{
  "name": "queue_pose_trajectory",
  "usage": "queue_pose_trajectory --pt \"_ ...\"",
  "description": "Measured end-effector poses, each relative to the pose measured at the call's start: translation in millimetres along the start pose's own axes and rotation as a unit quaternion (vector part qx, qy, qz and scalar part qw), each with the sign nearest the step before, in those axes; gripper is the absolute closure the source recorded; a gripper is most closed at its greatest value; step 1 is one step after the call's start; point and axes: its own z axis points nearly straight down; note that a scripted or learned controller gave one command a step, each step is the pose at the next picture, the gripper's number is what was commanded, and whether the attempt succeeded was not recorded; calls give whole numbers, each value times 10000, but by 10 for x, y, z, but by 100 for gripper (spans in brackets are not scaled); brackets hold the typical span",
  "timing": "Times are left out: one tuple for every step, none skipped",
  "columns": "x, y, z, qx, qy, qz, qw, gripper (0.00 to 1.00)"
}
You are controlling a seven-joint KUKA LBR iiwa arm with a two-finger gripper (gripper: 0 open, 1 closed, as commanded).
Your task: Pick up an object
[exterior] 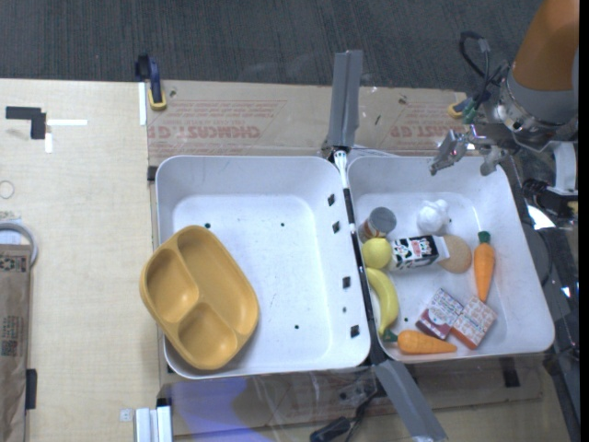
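A: Where's your pincer [467,151]?
B: You'll see it over the right bin's [529,288] far rim, fingers spread, gripping nothing.
A: And the objects?
B: The milk carton [414,252], banana [383,300] and carrots [484,266] lie in that bin.

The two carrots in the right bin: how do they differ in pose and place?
The carrot by the right wall lies lengthwise up the picture, green top at its upper end; the carrot at the front edge lies crosswise, green top to the left. The first lies beside the milk carton, the second by the banana. Both are orange toys.
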Motion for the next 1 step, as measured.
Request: queue_pose_trajectory --pt "-474 -434 662 -4 5 -1215 9926 0"
